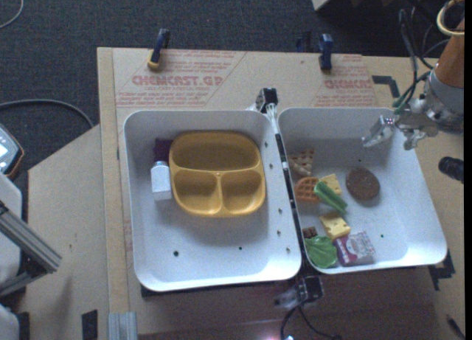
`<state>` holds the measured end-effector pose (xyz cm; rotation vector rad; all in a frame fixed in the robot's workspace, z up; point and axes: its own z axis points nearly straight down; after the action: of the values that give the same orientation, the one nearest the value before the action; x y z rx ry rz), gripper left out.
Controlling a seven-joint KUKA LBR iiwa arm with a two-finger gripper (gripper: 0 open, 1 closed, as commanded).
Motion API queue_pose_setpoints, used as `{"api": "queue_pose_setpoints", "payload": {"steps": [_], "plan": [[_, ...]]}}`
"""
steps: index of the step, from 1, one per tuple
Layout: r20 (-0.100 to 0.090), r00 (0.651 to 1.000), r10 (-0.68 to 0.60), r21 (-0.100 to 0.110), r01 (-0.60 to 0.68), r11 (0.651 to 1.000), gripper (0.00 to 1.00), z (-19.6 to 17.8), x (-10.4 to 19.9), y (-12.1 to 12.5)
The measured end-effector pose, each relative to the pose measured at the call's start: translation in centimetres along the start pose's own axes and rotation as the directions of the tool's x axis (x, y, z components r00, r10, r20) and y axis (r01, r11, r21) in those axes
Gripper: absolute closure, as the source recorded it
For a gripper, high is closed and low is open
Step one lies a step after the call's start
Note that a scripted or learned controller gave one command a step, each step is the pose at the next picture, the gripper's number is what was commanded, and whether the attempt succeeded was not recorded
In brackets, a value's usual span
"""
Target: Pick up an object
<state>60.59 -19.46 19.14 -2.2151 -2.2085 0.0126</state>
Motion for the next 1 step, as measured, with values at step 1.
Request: {"api": "queue_pose_setpoints", "payload": {"steps": [1], "plan": [[0.003,1.000,-0.003,-0.014,0.003,1.000,0.00,-0.83,0.02,0.32]]}}
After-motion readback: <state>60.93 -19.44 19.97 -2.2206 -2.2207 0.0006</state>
